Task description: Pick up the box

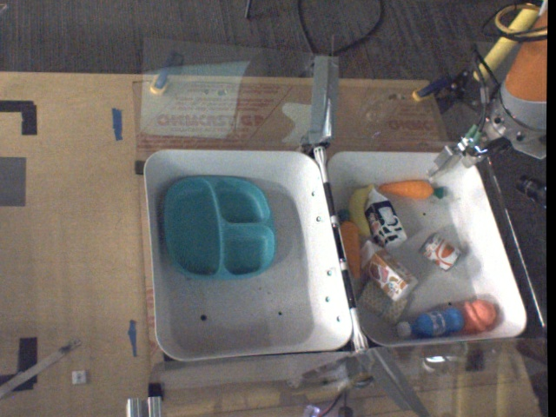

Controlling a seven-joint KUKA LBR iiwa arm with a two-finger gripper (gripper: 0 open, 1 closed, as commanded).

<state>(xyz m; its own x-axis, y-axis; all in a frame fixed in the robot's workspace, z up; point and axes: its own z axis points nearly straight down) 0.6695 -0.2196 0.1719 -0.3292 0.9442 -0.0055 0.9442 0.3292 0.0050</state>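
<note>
Above the carrot [407, 189], the tool [460, 153] hovered, grip unreadable; it needed lowering squarely over the box [390, 276] beyond the carrot.

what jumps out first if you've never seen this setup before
The big teal divided plate lies alone in the left bin, toward its far left part. The right bin holds a jumble: an orange carrot at the far side, a small box near the middle, a blue bottle at the near edge. The arm's pincer hangs over that bin's far right corner.
</note>
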